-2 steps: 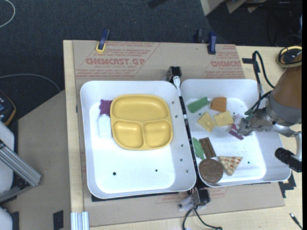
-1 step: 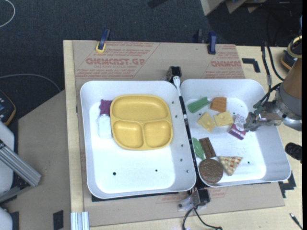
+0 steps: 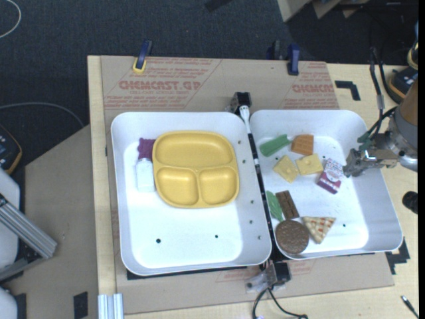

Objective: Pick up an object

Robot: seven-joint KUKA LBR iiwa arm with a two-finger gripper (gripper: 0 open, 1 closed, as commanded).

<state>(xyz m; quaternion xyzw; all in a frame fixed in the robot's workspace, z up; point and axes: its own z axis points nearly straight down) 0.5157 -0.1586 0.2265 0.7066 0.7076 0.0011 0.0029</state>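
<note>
Currently my gripper (image 3: 350,167) is hanging over the right side of the right bin (image 3: 372,211), just beside a small purple-and-white packet (image 3: 330,177); whether it is clenched or released I cannot tell from this slant. Nothing is showing as held.

Right bin, smooth white plastic with rounded corners, is holding: a green pod-like piece (image 3: 274,145) at the far left, an orange square block (image 3: 303,144) beside it, two pale yellow cheese-like wedges (image 3: 297,167) in the middle, a second green piece (image 3: 274,206) lying against a dark brown ridged bar (image 3: 287,204), a round brown cookie-like disc (image 3: 292,236) at the near edge, and a triangular pizza-like slice (image 3: 319,227) touching it.

Left bin (image 3: 186,248) is carrying a glossy yellow three-compartment tray (image 3: 196,168); a magenta item (image 3: 145,147) and a small white bottle (image 3: 144,176) are lying just left of it.
</note>
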